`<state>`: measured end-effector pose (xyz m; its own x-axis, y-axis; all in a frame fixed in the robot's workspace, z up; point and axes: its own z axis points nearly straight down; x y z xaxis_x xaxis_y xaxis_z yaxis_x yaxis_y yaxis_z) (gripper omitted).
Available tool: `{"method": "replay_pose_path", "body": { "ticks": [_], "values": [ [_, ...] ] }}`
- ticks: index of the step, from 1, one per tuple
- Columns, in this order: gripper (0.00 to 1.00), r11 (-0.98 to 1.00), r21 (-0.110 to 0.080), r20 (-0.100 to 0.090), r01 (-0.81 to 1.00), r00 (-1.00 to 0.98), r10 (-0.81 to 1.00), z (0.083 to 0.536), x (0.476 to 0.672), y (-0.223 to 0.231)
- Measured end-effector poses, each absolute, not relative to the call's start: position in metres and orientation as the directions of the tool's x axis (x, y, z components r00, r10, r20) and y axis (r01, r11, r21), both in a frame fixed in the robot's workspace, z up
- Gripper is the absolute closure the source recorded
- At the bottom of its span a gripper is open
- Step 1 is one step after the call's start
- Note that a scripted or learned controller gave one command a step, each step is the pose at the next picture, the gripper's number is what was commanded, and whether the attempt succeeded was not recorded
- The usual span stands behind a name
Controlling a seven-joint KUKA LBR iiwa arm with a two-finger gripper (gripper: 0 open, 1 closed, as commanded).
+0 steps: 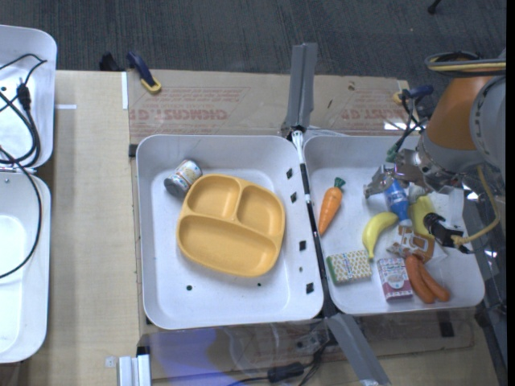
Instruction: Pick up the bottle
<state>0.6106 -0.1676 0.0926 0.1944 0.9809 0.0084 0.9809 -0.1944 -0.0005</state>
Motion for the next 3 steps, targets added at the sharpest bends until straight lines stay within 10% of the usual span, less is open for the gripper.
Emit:
{"method": "replay_pose_path", "body": {
  "ticks": [1,2,3],
  "values": [
    [1.0,-0.196,0.0,0.002,0.981,0.196,0.981,0.101,0.61,-0.171],
    [1.0,-0.347,-0.001,-0.002,0.938,0.347,0.938,0.22,0.623,-0.133],
    [1.0,-0.25,-0.001,-0.003,0.968,0.25,0.968,0.191,0.658,-0.097]
  ]
}}
